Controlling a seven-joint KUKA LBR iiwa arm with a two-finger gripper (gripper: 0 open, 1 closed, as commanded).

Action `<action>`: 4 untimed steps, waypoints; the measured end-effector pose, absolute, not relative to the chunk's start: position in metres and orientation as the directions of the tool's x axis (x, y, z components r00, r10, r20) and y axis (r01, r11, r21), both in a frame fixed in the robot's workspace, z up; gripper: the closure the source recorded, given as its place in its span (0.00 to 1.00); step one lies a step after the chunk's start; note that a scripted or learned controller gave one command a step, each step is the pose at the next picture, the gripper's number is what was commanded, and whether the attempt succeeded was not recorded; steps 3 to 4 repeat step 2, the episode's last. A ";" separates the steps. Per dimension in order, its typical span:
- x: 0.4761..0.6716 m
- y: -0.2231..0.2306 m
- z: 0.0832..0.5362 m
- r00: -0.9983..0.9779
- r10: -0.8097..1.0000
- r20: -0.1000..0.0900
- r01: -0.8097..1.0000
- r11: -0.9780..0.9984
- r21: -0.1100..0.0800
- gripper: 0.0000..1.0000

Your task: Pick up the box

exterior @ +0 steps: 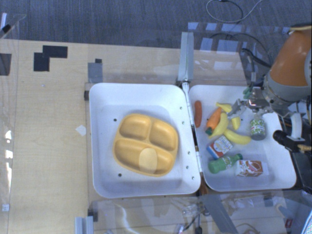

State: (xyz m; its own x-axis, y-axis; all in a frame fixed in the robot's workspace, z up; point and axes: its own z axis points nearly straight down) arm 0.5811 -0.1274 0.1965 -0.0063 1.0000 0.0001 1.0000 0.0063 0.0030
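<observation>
Two boxes lie in the right bin. One is an orange-and-brown carton, flat near the bin's front edge. The other is a small blue, red and white box, left of the bin's middle. My gripper hangs over the back right part of this bin, its fingers spread open with nothing between them. A small clear bottle with a green label stands just in front of the gripper. The carton lies well in front of the gripper, and the small box is in front and to its left.
The right bin also holds a green bottle lying between the two boxes, yellow bananas, a carrot and a red sausage-like piece. The left bin bears a yellow divided plate.
</observation>
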 end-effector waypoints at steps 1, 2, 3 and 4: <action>0.560 -0.148 0.096 -0.019 1.000 -0.001 1.000 0.019 0.008 0.00; 0.547 -0.156 0.096 -0.112 0.994 -0.001 0.994 0.112 0.005 0.00; 0.547 -0.156 0.096 -0.112 0.994 -0.001 0.994 0.112 0.005 0.00; 0.547 -0.156 0.096 -0.112 0.994 -0.001 0.994 0.112 0.005 0.00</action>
